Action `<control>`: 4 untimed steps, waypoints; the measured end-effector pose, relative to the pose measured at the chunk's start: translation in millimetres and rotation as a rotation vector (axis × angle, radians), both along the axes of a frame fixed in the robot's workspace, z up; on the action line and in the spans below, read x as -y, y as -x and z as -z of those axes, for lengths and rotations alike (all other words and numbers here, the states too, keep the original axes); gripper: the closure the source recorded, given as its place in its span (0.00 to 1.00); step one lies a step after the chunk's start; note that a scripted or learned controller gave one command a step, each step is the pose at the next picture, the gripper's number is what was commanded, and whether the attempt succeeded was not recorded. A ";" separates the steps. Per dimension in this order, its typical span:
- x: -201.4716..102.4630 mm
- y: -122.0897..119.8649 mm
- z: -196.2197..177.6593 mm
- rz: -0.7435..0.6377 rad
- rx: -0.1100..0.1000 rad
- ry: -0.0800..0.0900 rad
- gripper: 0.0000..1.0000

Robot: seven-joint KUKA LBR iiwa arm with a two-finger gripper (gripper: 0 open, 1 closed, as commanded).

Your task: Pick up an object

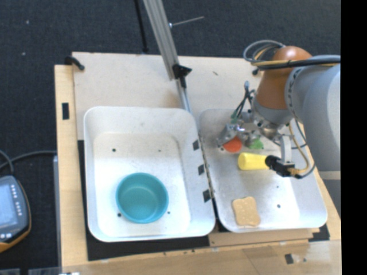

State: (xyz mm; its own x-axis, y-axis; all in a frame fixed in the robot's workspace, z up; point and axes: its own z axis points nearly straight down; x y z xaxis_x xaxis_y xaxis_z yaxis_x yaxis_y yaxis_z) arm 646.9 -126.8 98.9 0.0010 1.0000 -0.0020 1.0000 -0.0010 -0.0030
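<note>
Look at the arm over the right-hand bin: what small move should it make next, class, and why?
Probably a short straight descent onto the orange object. The gripper hangs directly above it at the right bin's far end, and the yellow object and green object lie close beside it, so sideways travel risks knocking them.

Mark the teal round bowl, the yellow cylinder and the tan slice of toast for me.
Teal round plastic bowl (141, 197): camera view, inner floor of the bowl.
Yellow cylinder (251, 161): camera view, middle of its side.
Tan toast-shaped slice (246, 211): camera view, centre of its flat top face.
</note>
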 end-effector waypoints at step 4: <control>6.2 -14.3 -161.6 -0.006 0.009 -0.001 1.00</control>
State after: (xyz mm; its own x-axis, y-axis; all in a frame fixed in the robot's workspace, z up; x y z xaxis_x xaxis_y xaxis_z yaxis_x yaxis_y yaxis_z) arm 661.2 -133.0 260.5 -0.0047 1.0000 -0.0011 1.0000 0.0047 0.0060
